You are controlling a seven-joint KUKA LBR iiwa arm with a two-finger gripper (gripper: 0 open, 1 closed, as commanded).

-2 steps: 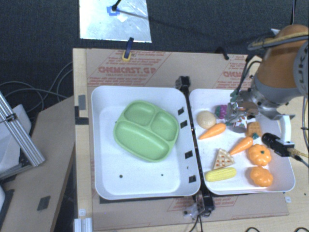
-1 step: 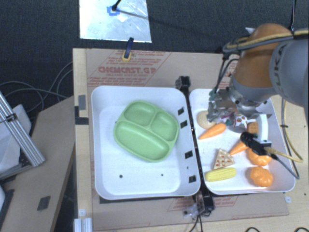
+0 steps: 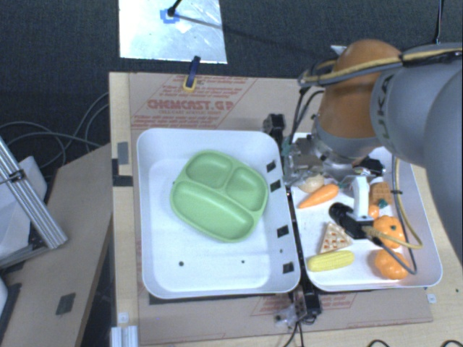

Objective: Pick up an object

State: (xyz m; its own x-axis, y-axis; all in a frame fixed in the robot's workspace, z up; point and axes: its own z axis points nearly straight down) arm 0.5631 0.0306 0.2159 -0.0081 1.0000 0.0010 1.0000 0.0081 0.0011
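The right bin (image 3: 427,262) holds several toy foods: an orange carrot (image 3: 318,195), a pale rounded piece (image 3: 311,183) just above it, a triangular wedge (image 3: 334,238), a yellow corn cob (image 3: 330,261) and two orange fruits (image 3: 391,264) (image 3: 389,228). My gripper (image 3: 304,166) hangs under the grey wrist at the bin's upper left corner, just above the pale piece and the carrot. The wrist hides the gripper's tips, and I see nothing clearly held.
The left bin (image 3: 155,266) carries a green divided plate (image 3: 219,194). A divider wall with black clips (image 3: 283,230) runs between the bins. The arm's bulk covers the right bin's far end. Another orange item (image 3: 380,194) lies near the right wall.
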